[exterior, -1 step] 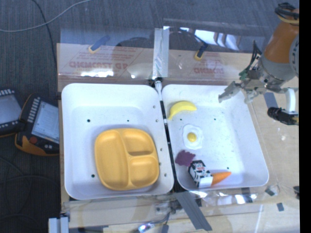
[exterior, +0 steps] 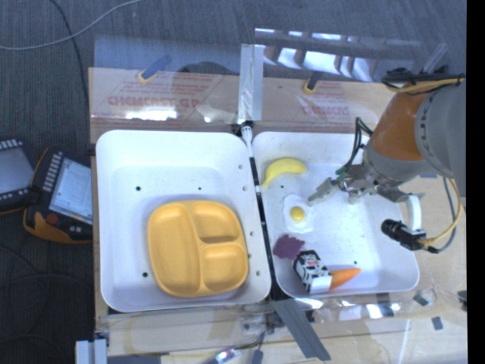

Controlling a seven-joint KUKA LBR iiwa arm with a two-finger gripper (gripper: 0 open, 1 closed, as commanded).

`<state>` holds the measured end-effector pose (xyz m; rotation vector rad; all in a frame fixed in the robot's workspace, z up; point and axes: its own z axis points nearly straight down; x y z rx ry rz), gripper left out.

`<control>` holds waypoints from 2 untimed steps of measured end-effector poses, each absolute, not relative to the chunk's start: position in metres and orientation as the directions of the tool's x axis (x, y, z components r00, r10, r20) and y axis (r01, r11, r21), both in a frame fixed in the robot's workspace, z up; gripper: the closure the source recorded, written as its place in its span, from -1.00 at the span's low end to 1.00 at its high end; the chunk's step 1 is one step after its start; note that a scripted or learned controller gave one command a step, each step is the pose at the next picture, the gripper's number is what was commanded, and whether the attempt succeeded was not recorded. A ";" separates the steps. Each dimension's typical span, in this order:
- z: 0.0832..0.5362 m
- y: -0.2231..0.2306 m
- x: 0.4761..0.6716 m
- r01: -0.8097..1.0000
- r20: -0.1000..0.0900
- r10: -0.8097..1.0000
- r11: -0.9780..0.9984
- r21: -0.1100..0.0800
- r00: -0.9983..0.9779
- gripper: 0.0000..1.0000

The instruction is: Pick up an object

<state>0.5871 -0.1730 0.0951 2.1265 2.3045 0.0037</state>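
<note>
In the right bin (exterior: 394, 268) lie a yellow banana (exterior: 283, 170), a toy fried egg (exterior: 297, 212), a purple piece (exterior: 288, 245), a small black and white object (exterior: 308, 265) and an orange carrot (exterior: 341, 277). My gripper (exterior: 318, 194) hangs low over the bin's middle, just right of the egg and below the banana. It points left toward the egg, with nothing seen in it.
The left bin (exterior: 121, 165) holds a yellow divided plate (exterior: 198, 246). The arm with its orange band (exterior: 398, 131) comes in over the right bin's far right corner. A black cable and connector (exterior: 402, 232) hang by the right wall. A tablet (exterior: 64, 192) lies left of the bench.
</note>
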 end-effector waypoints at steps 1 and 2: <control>0.108 -0.206 0.534 1.000 -0.001 1.000 0.019 -0.002 -0.019 -1.00; 0.090 -0.136 0.566 0.998 -0.005 0.998 0.063 0.012 -0.063 -1.00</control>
